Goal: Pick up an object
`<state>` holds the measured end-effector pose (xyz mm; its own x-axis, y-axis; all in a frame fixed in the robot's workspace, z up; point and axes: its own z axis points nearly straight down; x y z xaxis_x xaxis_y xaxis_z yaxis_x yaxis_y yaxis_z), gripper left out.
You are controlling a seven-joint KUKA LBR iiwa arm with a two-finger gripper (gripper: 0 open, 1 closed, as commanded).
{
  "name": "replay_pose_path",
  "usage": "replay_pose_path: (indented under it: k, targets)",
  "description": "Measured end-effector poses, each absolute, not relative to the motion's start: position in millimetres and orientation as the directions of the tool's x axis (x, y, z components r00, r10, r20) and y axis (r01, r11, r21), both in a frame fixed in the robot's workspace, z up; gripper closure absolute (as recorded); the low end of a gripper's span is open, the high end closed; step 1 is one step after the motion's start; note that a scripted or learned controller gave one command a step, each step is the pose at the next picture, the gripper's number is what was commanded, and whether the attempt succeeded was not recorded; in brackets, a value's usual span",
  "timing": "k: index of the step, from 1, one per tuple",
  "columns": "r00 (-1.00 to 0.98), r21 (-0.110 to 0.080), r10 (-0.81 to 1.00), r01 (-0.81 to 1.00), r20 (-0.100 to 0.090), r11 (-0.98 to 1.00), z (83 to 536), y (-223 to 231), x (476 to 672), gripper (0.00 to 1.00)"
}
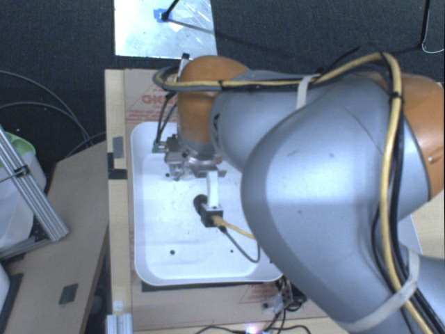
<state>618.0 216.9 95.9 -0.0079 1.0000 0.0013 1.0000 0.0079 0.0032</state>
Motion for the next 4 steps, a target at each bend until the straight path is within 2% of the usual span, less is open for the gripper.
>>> replay_pose_path:
  k: [1, 2, 3, 4]
  targets:
    - [0.002, 0.005, 1.000, 1.000, 0.000, -0.002, 85, 174, 671.4, 1.00]
    - [0.002, 0.022, 1.000, 1.000, 0.001, -0.002, 331, 107, 671.5, 1.00]
    - [-0.009, 0.001, 1.000, 1.000, 0.003, 0.009, 321, 170, 633.9, 1.00]
    - [-0.001, -0.003, 1.000, 1.000, 0.000, 0.001, 313, 159, 559.4, 1.00]
